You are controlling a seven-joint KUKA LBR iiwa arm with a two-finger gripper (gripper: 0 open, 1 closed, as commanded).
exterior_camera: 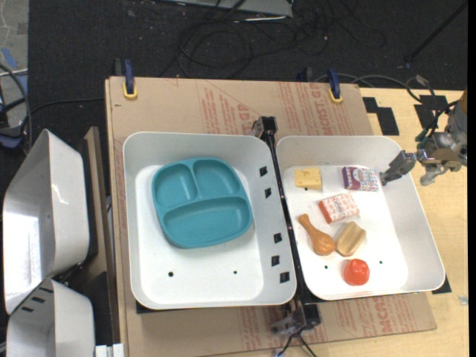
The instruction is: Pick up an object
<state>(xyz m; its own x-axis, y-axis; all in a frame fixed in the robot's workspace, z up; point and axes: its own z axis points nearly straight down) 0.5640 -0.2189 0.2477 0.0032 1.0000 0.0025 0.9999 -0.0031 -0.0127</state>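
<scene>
The gripper [413, 167] hovers at the right bin's [416, 229] edge, fingers spread and holding nothing, near a purple packet [360, 178]. A teal divided plate [201, 201] lies in the left bin [141, 222].

Tray [201, 203] in left bin [141, 274]; food items [339, 208] in right bin [416, 266].

Left bin [141, 274] has a teal divided plate [201, 201] in it. Right bin [416, 259] holds cheese [309, 178], a purple pack [360, 178], a red-white carton [339, 207], drumstick [317, 236], bread roll [351, 239] and tomato [356, 271]. Gripper [407, 166] hangs by that bin's right rim, near the purple pack.
</scene>
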